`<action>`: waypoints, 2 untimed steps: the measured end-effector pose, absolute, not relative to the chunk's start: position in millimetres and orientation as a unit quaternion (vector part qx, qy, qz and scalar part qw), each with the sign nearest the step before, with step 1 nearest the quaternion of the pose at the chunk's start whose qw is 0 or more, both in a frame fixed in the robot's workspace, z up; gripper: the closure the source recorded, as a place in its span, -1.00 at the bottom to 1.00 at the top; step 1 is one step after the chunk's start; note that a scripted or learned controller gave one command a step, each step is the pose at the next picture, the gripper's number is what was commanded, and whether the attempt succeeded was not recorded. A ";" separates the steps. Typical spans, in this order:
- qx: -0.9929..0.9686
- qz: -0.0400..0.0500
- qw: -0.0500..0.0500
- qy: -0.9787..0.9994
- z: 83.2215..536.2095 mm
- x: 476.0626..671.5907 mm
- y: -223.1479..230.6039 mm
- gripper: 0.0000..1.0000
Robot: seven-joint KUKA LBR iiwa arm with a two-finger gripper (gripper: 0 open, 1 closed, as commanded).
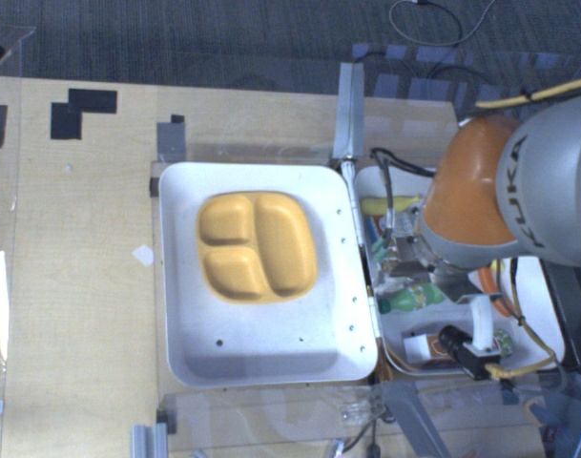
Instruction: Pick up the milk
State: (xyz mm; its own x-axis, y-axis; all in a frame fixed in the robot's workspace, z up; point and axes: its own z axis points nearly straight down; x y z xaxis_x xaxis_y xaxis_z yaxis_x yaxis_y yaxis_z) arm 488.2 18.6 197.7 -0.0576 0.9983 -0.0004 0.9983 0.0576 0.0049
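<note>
Milk is hard to tell apart under my arm (481, 194) in the crowded right bin (533, 284), so my end effector (403, 260), grip state unclear, could snag a neighbour.

tray (257, 244): yellow
left bin (261, 351): white
arm (548, 175): grey, orange band
bottle (411, 300): green
bench (71, 284): light wood, black marks

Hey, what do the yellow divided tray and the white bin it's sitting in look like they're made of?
The yellow tray looks like moulded plastic with a matte finish: rounded compartment edges, even colour, soft highlights. The left bin looks like thin formed plastic or painted sheet metal, smooth and slightly glossy, with rounded corners and small dark dots along its edges, possibly fasteners or holes; the view leaves that open.
</note>
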 end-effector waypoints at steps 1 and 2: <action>0.710 0.001 0.001 0.704 200.1 500.7 54.8 1.00; 0.744 0.001 0.001 0.668 215.8 487.6 100.1 1.00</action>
